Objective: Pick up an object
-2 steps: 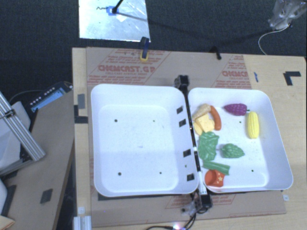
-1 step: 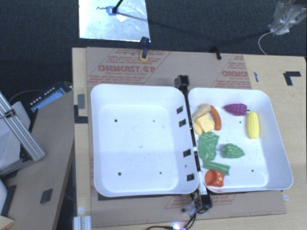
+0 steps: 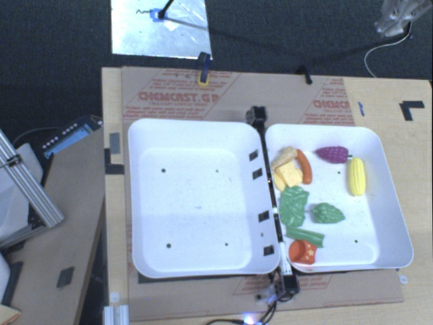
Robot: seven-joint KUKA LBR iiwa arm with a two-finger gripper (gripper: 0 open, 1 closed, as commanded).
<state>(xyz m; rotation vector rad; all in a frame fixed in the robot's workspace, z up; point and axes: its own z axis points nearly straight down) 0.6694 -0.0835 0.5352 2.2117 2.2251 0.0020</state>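
The right bin (image 3: 385,232) holds several toy foods. A purple piece (image 3: 332,154) and a yellow corn cob (image 3: 356,176) lie near its far right. An orange sausage (image 3: 305,166), yellow wedges (image 3: 287,175) and a beige piece (image 3: 284,157) crowd its far left side. A flat green leaf (image 3: 293,206), a green pepper (image 3: 327,213), a green pod (image 3: 306,235) and a red piece (image 3: 302,252) lie toward the near left corner. My gripper (image 3: 404,7) hangs at the top right, well beyond the bench's far edge and away from both bins.
The left bin (image 3: 196,202) adjoins the right one along a black hinged divider (image 3: 265,188). Both rest on a cardboard sheet (image 3: 176,93). A yellow clamp (image 3: 203,78) sits at the sheet's far edge. A metal frame (image 3: 27,188) stands at the left.
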